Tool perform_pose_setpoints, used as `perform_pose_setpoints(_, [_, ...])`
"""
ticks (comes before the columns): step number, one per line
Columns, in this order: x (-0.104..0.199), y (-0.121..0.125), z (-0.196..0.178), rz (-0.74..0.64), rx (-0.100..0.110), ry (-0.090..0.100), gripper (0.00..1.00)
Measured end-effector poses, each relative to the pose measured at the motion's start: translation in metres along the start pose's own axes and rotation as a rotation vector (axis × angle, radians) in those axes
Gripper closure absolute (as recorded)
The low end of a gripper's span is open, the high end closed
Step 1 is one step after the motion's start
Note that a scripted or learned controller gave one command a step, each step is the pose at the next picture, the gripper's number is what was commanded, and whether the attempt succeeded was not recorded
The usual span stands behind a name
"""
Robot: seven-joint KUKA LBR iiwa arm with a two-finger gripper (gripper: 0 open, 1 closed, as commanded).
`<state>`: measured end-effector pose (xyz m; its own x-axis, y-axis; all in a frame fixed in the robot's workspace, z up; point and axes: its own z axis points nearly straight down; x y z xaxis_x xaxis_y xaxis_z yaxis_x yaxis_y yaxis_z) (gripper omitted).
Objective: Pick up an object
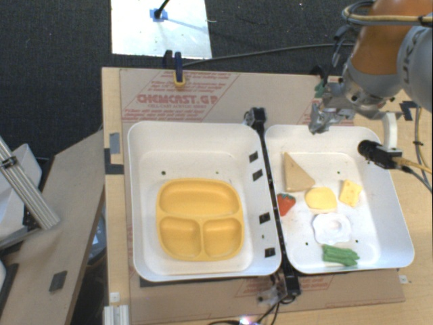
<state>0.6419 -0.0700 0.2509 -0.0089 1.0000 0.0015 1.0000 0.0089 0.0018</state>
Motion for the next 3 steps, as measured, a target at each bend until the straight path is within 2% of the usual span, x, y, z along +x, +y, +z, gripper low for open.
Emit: perform_pose_setpoints(3, [0.144, 0.002, 0.007, 0.0, -0.001, 0.001, 1.0])
